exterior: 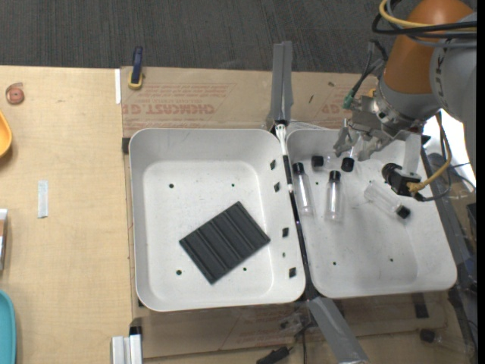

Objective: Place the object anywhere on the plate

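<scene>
A dark grey ribbed plate [225, 241] lies at a slant on the floor of the left bin [151, 146]. In the right bin [424, 268] lie three clear tubes with black caps: one [301, 188] close to the dividing wall, one [332, 196] beside it, and one [385, 199] further right. Two small black pieces [317, 160] [347, 164] rest near the back wall. My gripper [352, 152] hangs over the back of the right bin, just above the second black piece. It stands open with nothing held between its fingers.
The arm with its orange band [424, 29] comes in from the upper right, and cables [413, 179] loop over the right bin's right side. A blue clamp [137, 65] sits on the cardboard behind the left bin. A raised divider [282, 89] separates the bins.
</scene>
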